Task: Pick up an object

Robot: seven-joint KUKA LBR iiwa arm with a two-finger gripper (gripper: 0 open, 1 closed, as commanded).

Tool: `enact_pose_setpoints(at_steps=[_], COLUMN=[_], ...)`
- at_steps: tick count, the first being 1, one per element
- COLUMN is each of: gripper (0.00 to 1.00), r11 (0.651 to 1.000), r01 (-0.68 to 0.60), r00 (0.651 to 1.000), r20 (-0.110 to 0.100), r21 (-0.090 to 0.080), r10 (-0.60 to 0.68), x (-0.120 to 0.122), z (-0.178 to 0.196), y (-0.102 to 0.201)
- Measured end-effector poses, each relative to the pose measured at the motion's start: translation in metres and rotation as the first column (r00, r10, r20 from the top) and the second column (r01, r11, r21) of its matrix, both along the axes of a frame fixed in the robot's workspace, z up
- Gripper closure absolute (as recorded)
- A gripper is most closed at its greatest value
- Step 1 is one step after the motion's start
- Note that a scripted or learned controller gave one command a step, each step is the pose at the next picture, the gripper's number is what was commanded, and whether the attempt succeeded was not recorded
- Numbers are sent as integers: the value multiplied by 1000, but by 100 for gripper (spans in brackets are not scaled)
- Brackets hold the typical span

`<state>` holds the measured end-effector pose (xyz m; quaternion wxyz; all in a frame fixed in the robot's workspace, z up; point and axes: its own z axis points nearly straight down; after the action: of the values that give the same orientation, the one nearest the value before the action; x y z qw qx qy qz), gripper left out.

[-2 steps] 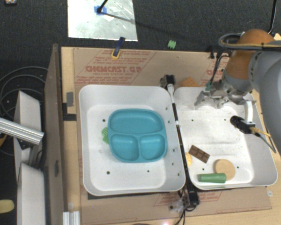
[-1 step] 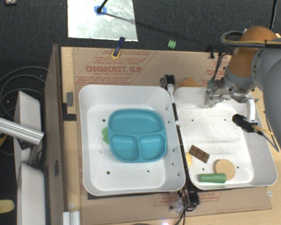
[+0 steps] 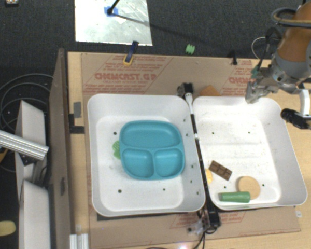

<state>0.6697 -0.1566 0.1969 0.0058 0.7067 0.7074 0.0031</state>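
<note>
In the left shallow white plastic bin (image 3: 101,139) a turquoise three-compartment plastic plate (image 3: 151,149) lies flat, with a small green piece (image 3: 115,148) peeking out from under its left edge; a grab at that piece would likely catch the plate rim instead. Across the divider, the right shallow white bin (image 3: 259,134) holds its candidates crowded into the near corner: a yellow scrap (image 3: 209,177) against the divider, a brown chocolate-bar-like rectangle (image 3: 220,170), a green cylindrical stick (image 3: 234,196) and a tan round cookie-like disc (image 3: 249,185) that the stick touches. The end effector (image 3: 254,93) hangs over the far edge of the right bin, well apart from all of them, and whether it is spread or pressed together cannot be told from here. Likely risks: flat, thin items slipping from a pinch, the stick rolling away, or a descent near the bin wall striking the rim or nudging the touching pair apart.
</note>
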Motion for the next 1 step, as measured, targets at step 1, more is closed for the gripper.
enact_pose_setpoints(at_steps=[1], gripper=[0], r11=[1000], r01=[-2], r00=[1000], r20=[-9], r21=[3], r10=[2], x=[-2], z=[-7], y=[1])
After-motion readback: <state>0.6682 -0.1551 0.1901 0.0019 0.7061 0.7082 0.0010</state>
